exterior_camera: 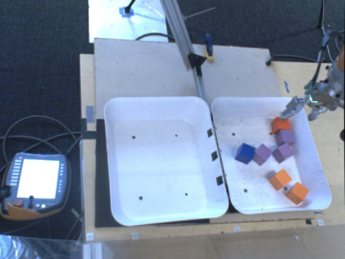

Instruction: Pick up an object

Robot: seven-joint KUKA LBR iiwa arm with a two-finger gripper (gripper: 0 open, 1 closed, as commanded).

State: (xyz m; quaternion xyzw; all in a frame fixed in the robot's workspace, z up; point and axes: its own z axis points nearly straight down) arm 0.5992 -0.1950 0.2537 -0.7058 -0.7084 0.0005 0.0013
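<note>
The gripper (302, 112) is seen at the far right edge of the right bin (253, 102), just above its rim. Its two fingers (291, 108) are spread apart, and nothing is held between them. An orange block (280, 125) is found just below the left fingertip, very near it but not between the fingers.

Seven small blocks are kept in the right bin. A purple block (285, 137) is set touching the orange one. Another purple block (283, 152) is placed just under that. A third purple block (262, 154) is seen beside it, and a blue block (245, 153) is set against that one. Two more orange blocks (280, 179) are found near the front corner, close together.

The blocks are plain cubes with flat sides.

The left bin (156, 161) is set next to the right bin on the worktop (140, 69). A hand controller (35, 185) with a bright white screen is laid on the floor at the left; its marks are too small to be read.
</note>
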